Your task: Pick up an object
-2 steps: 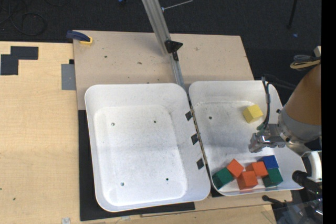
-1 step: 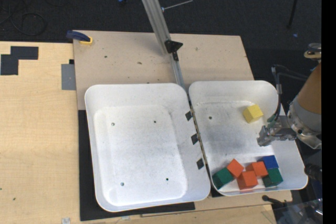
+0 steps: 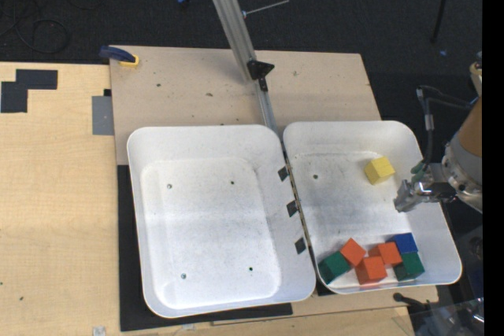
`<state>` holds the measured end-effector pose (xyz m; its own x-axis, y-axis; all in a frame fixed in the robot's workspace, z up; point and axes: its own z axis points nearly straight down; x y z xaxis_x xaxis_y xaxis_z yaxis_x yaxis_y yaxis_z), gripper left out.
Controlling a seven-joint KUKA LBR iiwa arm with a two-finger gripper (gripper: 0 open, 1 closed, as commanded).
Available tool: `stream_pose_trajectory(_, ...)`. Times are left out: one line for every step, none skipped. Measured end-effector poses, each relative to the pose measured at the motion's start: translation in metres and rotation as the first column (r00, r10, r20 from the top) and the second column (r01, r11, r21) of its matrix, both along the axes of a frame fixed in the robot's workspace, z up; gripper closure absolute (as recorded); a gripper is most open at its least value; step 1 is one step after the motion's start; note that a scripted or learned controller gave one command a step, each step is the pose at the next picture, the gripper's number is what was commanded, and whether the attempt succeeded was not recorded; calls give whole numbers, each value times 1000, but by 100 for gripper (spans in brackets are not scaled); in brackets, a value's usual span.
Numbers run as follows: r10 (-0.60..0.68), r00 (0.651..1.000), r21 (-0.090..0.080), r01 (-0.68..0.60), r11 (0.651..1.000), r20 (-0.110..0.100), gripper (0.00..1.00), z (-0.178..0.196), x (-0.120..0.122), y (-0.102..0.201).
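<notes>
In the right bin [image 3: 339,145] a yellow block [image 3: 379,169] lies alone near the far right. A cluster sits at the bin's near right corner: orange blocks [image 3: 371,259], a blue block [image 3: 405,242] and green blocks [image 3: 335,266]. My gripper [image 3: 409,197] hangs over the right side of this bin, just right of and below the yellow block, above the cluster. Nothing shows between its fingers.
The left bin [image 3: 150,161] stands beside the right one, with black clips [image 3: 288,189] along the shared wall. A slanted aluminium bar [image 3: 232,20] rises behind the bins. A blue and yellow clamp [image 3: 120,55] sits at the board's far left corner.
</notes>
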<state>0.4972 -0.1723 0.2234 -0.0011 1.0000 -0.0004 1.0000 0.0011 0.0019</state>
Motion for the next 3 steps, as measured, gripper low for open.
stream_pose_trajectory(3, 1000, 3, -3, 1000, -3, 100, 5, 17, 40)
stream_pose_trajectory(3, 1000, 3, -3, 1000, -4, 100, -6, 39, 90)
stream_pose_trajectory(4, 1000, 3, -4, 1000, -4, 100, -11, 67, 141)
